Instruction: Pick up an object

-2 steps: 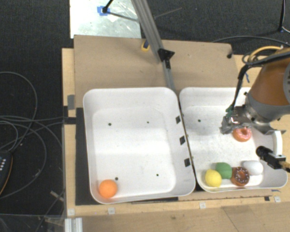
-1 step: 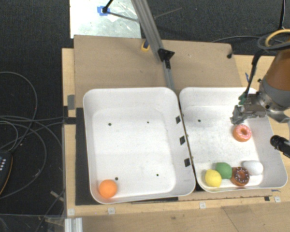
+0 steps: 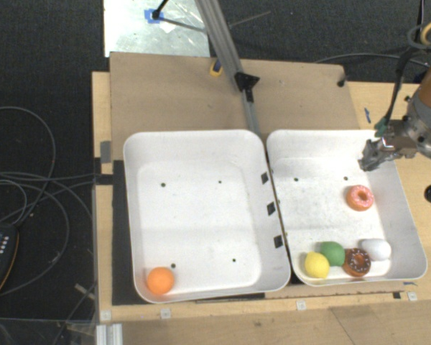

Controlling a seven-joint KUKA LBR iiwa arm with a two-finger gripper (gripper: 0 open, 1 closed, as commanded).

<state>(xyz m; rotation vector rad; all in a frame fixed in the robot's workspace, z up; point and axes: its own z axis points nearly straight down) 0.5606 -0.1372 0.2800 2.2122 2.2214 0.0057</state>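
Hand [image 3: 371,157] hovers at the right bin's [image 3: 309,192] 1 o'clock corner, honestly can't tell its state. Pink donut [image 3: 359,198] sits just below at 6 o'clock; a drop here could clip the bin rim or miss it.

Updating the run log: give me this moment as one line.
gripper: over right white bin, far side | held: nothing seen | nearest: pink ring doughnut | orange ball: left white bin

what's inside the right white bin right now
Inside the right shallow white bin: a pink frosted doughnut alone mid-bin, and along the near edge a yellow ball, green ball, chocolate doughnut and white egg-shaped piece. The tool covers a small patch.
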